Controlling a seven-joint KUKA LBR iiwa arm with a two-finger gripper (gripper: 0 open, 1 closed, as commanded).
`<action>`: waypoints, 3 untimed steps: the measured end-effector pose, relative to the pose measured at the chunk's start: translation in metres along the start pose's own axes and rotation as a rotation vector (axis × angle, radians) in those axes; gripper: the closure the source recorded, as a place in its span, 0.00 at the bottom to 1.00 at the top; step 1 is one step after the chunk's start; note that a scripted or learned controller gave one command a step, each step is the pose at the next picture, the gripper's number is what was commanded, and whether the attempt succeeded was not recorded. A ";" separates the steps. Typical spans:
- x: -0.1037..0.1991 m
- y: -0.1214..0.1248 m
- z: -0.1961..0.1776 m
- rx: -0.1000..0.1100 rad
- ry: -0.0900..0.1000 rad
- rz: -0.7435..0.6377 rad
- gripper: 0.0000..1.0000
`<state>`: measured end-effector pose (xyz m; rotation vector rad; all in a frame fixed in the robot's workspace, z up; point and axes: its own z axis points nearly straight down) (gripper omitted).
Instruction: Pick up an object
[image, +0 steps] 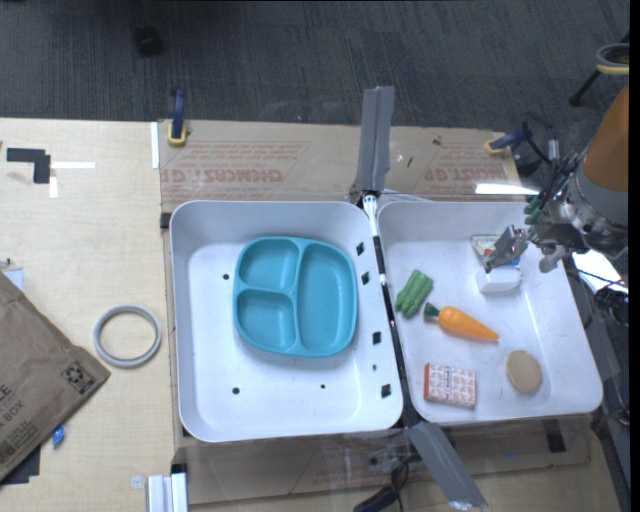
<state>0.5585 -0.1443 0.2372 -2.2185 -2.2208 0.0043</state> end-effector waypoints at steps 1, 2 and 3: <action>0.035 -0.043 0.145 -0.006 -0.001 0.057 0.00; 0.034 -0.044 0.137 -0.003 0.000 0.062 1.00; 0.057 0.016 0.025 -0.002 -0.002 0.024 1.00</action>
